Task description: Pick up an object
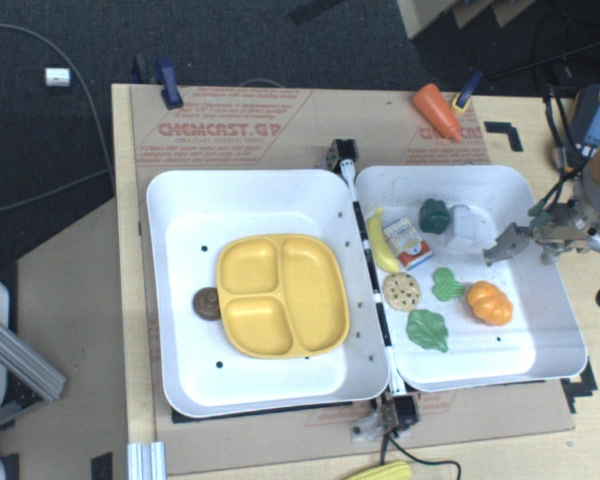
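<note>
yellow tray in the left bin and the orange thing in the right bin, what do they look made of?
Yellow tray: likely moulded plastic, smooth with a dull sheen; one even colour, rounded rim and three moulded compartments.

Orange thing: looks like plastic toy food, perhaps a pepper or a fruit; glossy, with a bright highlight on top. Whether it is hard or soft I cannot tell.

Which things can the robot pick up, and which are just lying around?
To pick up, in the right bin by the gripper:
banana
cookie
orange fruit
dark green pepper
leafy green
small green piece
small carton

Just lying about:
yellow tray
brown disc
orange carrot
blue clamp
</note>
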Controlling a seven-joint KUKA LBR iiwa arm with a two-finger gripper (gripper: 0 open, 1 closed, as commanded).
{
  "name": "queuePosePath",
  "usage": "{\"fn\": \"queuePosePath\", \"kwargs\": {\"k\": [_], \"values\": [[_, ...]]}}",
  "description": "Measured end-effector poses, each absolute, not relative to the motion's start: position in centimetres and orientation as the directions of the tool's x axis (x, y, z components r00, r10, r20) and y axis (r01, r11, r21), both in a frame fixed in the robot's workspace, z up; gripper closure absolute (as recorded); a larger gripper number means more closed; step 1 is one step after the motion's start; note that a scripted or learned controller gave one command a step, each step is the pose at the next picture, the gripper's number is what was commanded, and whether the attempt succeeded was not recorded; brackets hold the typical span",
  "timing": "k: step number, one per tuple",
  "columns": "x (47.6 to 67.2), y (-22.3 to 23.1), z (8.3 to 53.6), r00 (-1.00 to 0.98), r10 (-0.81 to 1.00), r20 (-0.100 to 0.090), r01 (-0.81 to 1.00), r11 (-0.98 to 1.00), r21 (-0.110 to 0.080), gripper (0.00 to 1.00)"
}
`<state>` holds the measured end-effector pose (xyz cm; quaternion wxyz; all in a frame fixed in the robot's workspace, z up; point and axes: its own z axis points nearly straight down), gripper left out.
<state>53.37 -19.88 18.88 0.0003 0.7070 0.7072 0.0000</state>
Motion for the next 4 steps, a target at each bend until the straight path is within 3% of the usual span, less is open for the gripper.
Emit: {"fn": "queuePosePath", "kwargs": {"k": [1,2,3,4], "values": [[52.0,-21.7,8.5,-0.003,1.0,0.005,1.0,0.003,0.0,0.0],[48.5,-16.6,8.4,-0.001,1.0,0.002,1.0,0.001,-0.002,0.0],[48.6,-16.6,9.4,0.001,1.0,0.001,1.0,-0.001,0.001,1.0],[49.8,-10.3,16.1,-0.001,1.0,0.001,1.0,0.001,0.0,1.0]]}}
